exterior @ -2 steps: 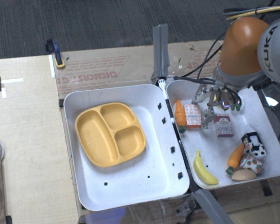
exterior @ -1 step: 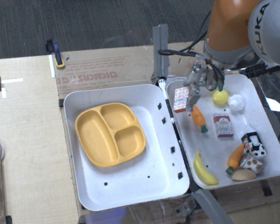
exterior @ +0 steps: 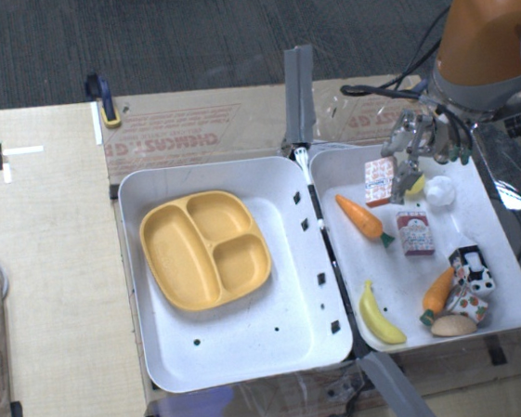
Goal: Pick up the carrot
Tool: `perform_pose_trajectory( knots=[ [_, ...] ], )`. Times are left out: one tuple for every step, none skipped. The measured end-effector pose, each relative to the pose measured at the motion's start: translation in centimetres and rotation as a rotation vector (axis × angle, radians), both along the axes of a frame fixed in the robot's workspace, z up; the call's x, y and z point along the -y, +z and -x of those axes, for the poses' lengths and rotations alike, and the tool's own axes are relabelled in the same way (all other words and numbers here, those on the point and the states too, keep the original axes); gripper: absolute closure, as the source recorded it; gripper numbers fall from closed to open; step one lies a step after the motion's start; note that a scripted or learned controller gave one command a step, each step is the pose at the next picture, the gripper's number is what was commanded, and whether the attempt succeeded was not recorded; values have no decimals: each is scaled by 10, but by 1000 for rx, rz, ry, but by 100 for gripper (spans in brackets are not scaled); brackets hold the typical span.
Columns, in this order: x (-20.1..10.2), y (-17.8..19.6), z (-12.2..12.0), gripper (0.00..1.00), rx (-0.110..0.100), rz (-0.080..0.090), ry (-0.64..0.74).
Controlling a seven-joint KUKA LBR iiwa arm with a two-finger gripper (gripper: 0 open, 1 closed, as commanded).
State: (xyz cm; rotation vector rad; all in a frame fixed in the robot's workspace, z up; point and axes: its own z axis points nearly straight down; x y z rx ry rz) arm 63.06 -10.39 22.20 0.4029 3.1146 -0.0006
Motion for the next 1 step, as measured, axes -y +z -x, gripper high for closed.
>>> perform_pose_trajectory(
  knots=[
    [0, 0, 0, 0, 0, 0, 0]
  ],
)
